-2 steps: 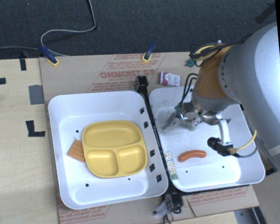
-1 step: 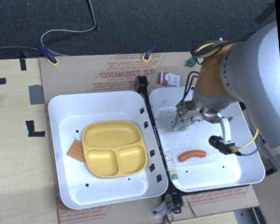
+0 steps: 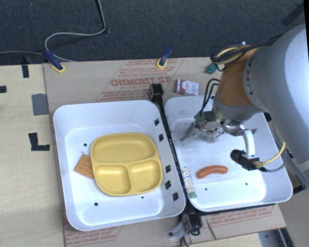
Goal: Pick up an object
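- Scanning from the left bin [image 3: 70, 155]: yellow tray [image 3: 127, 163] sits mid-bin, a tan cracker [image 3: 84, 166] tucked at its left edge, partly under it.
- Right bin [image 3: 259, 191]: sausage [image 3: 212, 170] lies flat near the front, well apart from the walls.
- My gripper [image 3: 191, 133] hangs over the bin's back half, short of the sausage; fingers look slightly parted, nothing between them.
- Judgement: sausage likely light, smooth, a bit slippery and prone to roll. Best pinched across its middle.
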Available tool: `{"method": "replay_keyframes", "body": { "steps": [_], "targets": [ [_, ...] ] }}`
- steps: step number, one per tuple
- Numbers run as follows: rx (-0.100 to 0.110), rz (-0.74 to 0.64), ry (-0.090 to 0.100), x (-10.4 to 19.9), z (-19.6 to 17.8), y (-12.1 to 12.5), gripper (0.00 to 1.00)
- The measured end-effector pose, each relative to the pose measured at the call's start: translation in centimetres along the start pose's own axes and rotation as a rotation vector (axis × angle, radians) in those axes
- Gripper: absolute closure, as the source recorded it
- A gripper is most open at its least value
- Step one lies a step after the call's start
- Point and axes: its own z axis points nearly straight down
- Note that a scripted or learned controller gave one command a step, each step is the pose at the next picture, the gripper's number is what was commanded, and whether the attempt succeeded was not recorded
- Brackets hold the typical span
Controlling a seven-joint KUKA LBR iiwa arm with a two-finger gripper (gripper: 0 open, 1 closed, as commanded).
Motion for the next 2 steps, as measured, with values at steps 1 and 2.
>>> {"method": "replay_keyframes", "body": {
  "steps": [1,2],
  "targets": [
    [-0.004,0.000,0.001,0.0,0.9,-2.3,0.00],
    [-0.005,0.000,0.001,-0.5,0.9,-5.2,0.00]
  ]
}}
